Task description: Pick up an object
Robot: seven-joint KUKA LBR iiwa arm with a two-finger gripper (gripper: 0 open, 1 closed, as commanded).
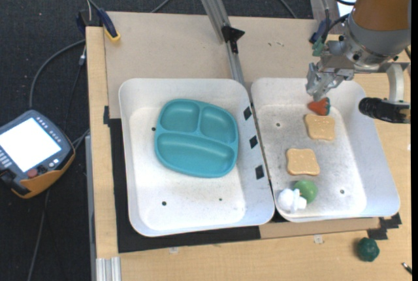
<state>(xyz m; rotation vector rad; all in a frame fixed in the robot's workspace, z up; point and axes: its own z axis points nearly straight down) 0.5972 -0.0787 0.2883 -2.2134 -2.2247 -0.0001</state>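
A slanted overhead look at a tan counter (163, 44) carrying two shallow white bins side by side.

Nearest the viewer, at the counter's front right corner, a small dark green object (368, 249) lies outside the bins. Just beyond it, at the front edge of the right bin (379, 168), a white item (288, 200) touches a green one (305, 190). Farther in sits a tan toast-shaped piece (302, 161), then a second toast piece (320, 127). At the far end of this row, a small red object (319, 106) lies touching that second toast's far edge.

The left bin (140, 162) holds a teal divided plate (196, 137) near its middle.

The arm reaches in from the right, and its pincer (322, 85) hangs directly above the red object, tips just at it. Whether the tips are spread or closed cannot be told, and nothing can be seen gripped. This looks like the approach or grasp step on the red object. The next move likely calls for closing squarely on it without nudging the toast beside it, then lifting straight up.

Beyond the counter, dark carpet (39, 44) with loose cables, a handheld control pendant (29, 152) at the left, and a slanted metal pole (212, 2) at the far edge.
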